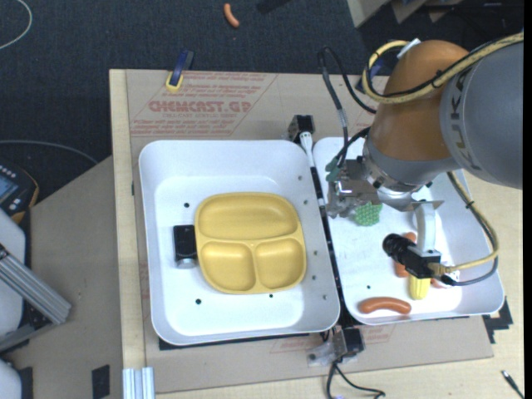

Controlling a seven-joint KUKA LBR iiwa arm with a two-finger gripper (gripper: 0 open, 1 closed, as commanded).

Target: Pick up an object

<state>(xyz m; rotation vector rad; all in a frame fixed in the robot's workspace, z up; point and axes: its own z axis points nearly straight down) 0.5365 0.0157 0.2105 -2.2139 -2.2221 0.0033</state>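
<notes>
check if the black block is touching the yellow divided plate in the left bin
Touching. The camera view shows the black block lying against the left edge of the yellow divided plate, with no white floor of the left bin showing between them.

The bench (125, 306), its brown top printed with red lettering, bears two white bins: the left bin (158, 223) at nine o'clock, the right bin (478, 293) touching it at three o'clock.

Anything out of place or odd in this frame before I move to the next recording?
One thing: a small orange piece lies on the dark floor beyond the bench, away from both bins. In the left bin the yellow divided tray sits slightly askew, with a black block against its left edge.
</notes>
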